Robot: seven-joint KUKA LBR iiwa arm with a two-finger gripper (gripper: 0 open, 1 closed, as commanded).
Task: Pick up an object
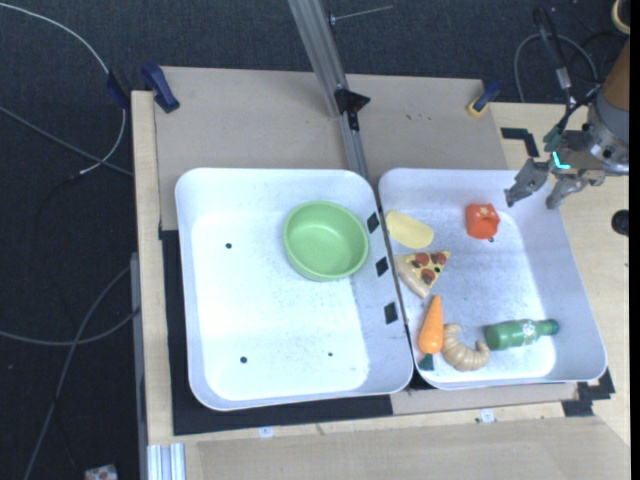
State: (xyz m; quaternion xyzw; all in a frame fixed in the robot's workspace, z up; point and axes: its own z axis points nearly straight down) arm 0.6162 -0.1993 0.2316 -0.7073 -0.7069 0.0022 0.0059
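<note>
My gripper (pixel 537 191) hangs open above the far right rim of the right bin (pixel 580 298), with nothing between its fingers. In that bin lie a red pepper (pixel 482 221), a yellow piece (pixel 409 230), a pizza slice (pixel 424 269), an orange carrot (pixel 431 326), a tan croissant (pixel 465 350) and a green bottle (pixel 520 333) on its side. The red pepper is the nearest to the gripper, a little to its left and nearer the camera.
A green bowl (pixel 325 239) sits in the left bin (pixel 220 358) near its upper right. A slanted metal pole (pixel 322 43) runs down to the gap between the bins. Blue and yellow clamps hold the board's far corners.
</note>
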